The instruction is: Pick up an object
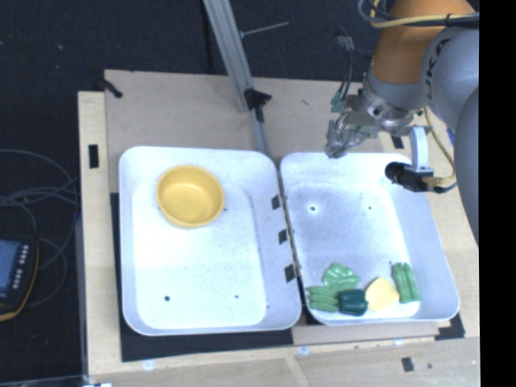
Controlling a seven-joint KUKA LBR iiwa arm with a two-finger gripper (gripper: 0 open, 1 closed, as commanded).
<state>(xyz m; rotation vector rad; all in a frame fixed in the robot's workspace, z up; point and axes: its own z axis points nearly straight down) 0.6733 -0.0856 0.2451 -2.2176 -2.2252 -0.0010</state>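
A handheld device (14, 268) with a screen sits at the left edge, cut off by the frame; its screen content is too small to read, and dark cables (40, 184) trail from it across the black floor. No brand, label or legible writing can be made out on any item.

The left bin (137, 297) holds one yellow bowl (190, 195), upright, in its upper left area. Two small dark spots on the bin floor near the lower edge are too small to identify. A grey metal rail (228, 39) runs at a slant from the top edge down to a black clamp (257, 99) above the seam between the bins.

The right bin (347, 208) touches the left bin along that seam. The task objects lie clustered at its lower edge: a light green leafy item (341, 276), a green pod-shaped item (321, 298) below it, a dark green block (351, 301) touching the pod, a yellow rounded item (381, 295) just beside the block, and a green ridged item (405, 282) to the right. Their exact outlines blur where they overlap.

The gripper (337, 143) hangs over the upper rim of the right bin, well apart from the cluster. Whether it is spread or pressed together cannot be told: the tip is small and blurred. Nothing is visible in it. The grey arm with its orange band (419, 22) is cut off at the top and right edges. A black fitting (405, 176) with wiring lies beside the right bin's upper right rim.
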